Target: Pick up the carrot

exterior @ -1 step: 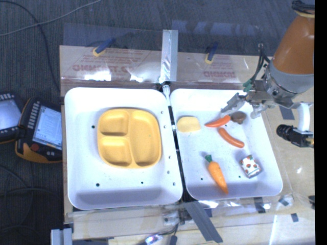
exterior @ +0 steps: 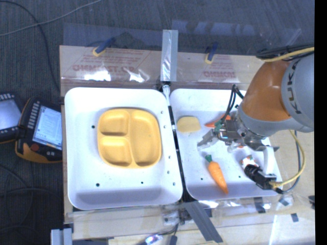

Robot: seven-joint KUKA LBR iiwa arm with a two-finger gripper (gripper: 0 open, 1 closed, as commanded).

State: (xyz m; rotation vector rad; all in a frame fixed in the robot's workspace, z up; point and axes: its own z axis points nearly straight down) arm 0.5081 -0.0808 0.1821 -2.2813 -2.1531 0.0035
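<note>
**Carrot lies loose in right bin as arm hangs above**

The carrot (exterior: 217, 175) lies flat on the floor of the right-hand bin (exterior: 191, 188), its green top pointing toward 11 o'clock and its orange tip toward 5 o'clock, in the lower middle of that bin. Nothing touches it. Just off its green end, toward 12 o'clock, hangs the gripper (exterior: 213, 137), its pale metal fingers (exterior: 205, 140) spread apart with nothing between them; the carrot sits near but clear of them. A small orange piece (exterior: 210, 124) peeps out beside the gripper at its 11 o'clock side; what it is cannot be told. Farther toward 10 o'clock from the carrot, a pale yellow rounded item (exterior: 188, 124) rests near the bin's inner wall. The grey arm (exterior: 301, 93) with its orange band (exterior: 265, 96) reaches in from 3 o'clock, and cables trail from the wrist down toward 4 o'clock, where a black fitting (exterior: 258, 176) sits over the bin's edge. The left-hand bin (exterior: 82, 188), at 9 o'clock from the carrot, bears a yellow tray (exterior: 129, 138) with three compartments. A handheld control pendant (exterior: 40, 131) lies on the dark floor beyond the bench, at far 9 o'clock.
</note>
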